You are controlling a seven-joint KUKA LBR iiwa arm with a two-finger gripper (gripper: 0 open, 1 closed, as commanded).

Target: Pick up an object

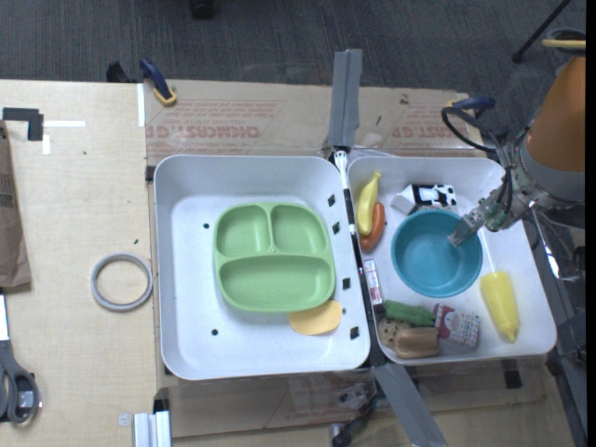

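Observation:
My gripper [470, 227] hangs low in the right bin [545, 338], over the right rim of a blue bowl [430, 259], and reaches in from the right. I see nothing held in it. Around the bowl lie a yellow banana [368, 198], an orange-red piece [375, 227], a black-and-white toy [433, 195], a yellow cylinder [501, 304], a green item [408, 313], a red-and-white packet [457, 328] and a brown item [414, 343].
The left bin [177, 333] holds a green divided plate [275, 256] with a flat yellow piece [317, 319] at its front edge. A grey tape ring [122, 280] and scissors [14, 394] lie on the bench at the left. A clamp [158, 80] sits at the back.

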